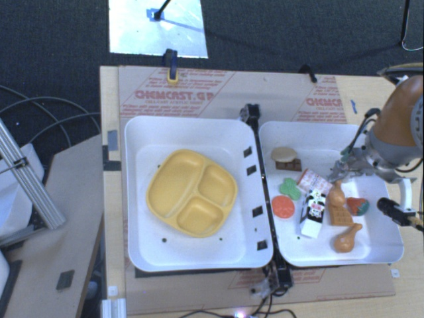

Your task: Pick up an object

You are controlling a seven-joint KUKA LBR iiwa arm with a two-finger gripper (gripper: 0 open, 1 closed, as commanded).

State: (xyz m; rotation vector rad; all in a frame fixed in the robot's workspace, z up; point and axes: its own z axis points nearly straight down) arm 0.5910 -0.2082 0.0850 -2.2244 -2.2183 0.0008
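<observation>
On a wooden bench [199, 88] over dark carpet sit two white bins; the left bin [142, 177] holds a yellow tray [192, 192]. Above the right bin [384, 247], the gripper [343, 171] hovers just above an orange bottle [339, 206]; whether it is spread cannot be told.

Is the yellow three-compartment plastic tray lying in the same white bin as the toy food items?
No. The yellow three-compartment plastic tray lies alone in the left white bin, while the toy food sits in the right white bin.

Single fixed camera, high above the bench [199, 88], slanted downward, both bins within view
</observation>
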